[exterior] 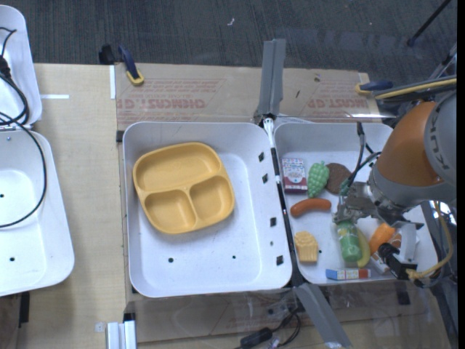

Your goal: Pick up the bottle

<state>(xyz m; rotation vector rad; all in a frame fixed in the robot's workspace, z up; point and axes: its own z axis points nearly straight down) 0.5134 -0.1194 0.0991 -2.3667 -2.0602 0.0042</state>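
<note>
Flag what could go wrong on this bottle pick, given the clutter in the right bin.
1. The bottle lies flat with the orange toy right beside it, so the gripper may catch that instead.
2. The sausage and green toy sit close by; a descent could knock them.
3. The bottle lies on its side, so it may roll or slip.

Floor: dark grey carpet (218, 13) across the top of the frame.
Bench: pale wooden top (80, 93), a brown cardboard sheet (196, 93) lying on it at upper centre.
Light: even, soft shadows.
</note>
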